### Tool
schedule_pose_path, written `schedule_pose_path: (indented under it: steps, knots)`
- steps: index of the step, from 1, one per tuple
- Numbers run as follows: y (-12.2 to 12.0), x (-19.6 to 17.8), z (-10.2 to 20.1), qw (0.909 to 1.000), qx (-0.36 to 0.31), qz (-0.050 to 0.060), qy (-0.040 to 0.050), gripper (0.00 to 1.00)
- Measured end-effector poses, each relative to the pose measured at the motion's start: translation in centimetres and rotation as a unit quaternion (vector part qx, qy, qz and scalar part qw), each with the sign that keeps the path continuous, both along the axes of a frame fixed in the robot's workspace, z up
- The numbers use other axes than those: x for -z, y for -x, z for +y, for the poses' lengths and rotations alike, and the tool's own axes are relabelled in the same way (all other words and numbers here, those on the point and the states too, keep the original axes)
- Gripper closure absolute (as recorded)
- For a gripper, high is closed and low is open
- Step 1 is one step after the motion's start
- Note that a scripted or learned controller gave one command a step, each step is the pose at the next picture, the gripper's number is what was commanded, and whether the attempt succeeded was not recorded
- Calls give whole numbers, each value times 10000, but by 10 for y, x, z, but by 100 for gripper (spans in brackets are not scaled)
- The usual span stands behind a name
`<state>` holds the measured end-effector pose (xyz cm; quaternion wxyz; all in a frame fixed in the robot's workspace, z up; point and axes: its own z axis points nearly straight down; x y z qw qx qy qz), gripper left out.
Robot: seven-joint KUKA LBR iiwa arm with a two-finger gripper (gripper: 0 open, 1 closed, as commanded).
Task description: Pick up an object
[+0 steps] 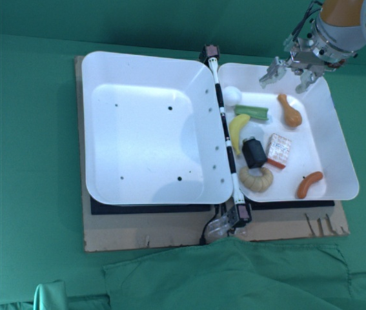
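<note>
My gripper (289, 77) hangs open above the far edge of the right bin (337, 154), nothing between its fingers. Just below it lies an orange-brown drumstick (290, 111). Further left in the same bin are a white ball (231, 95), a green vegetable piece (252, 112) and a yellow banana (237, 132). Toward the front lie a black cylinder (254, 152), a small red-and-white box (278, 150), a tan ring-shaped pastry (256, 179) and an orange sausage (310, 185).
The left bin (105, 76) lies beside the right one, split from it by a black-and-white divider rail (226, 137). Both rest on a cardboard sheet (150, 234) over green cloth. The cloth is folded at the front.
</note>
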<state>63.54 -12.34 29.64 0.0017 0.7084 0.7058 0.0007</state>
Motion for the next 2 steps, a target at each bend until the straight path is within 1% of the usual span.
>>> schedule_pose_path:
  steps: [1,2]
  knots:
    - [-18,-80,-31,10000,7,-57,22,0]
    - [-67,-3,-66,10000,6,-18,24,0]
